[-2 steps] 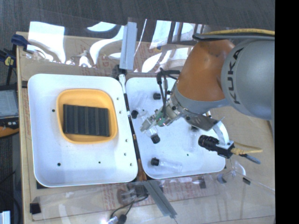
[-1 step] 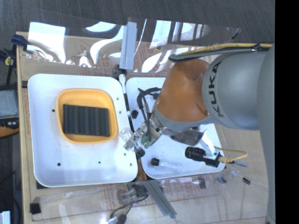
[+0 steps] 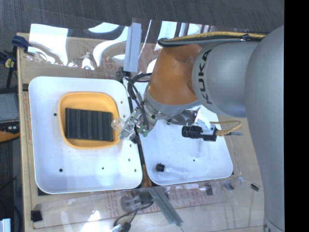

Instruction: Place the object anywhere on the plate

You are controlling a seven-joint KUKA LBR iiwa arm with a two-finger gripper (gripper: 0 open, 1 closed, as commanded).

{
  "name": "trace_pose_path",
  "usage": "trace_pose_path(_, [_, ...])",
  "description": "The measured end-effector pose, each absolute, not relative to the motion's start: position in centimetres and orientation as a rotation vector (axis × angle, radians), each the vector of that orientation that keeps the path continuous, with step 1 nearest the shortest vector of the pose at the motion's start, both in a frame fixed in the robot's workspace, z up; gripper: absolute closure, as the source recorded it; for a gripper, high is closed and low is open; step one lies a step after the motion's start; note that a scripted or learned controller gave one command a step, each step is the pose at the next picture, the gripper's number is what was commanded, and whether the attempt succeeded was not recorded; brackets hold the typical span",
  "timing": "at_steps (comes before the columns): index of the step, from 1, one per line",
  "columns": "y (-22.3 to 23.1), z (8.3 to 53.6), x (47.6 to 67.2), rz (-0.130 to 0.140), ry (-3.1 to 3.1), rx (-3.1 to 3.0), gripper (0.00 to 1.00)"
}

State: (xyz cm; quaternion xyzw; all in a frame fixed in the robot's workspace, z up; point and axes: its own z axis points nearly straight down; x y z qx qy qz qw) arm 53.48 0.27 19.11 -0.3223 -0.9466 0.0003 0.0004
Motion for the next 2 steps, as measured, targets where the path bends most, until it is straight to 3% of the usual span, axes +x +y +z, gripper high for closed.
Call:
trace_pose_path(1, [2.77, 19.16, 57.18, 0.001, -3.006, -0.91, 1.0])
trace_pose_path(2, [2.74, 19.16, 57.18, 0.001, -3.006, -0.911, 0.0])
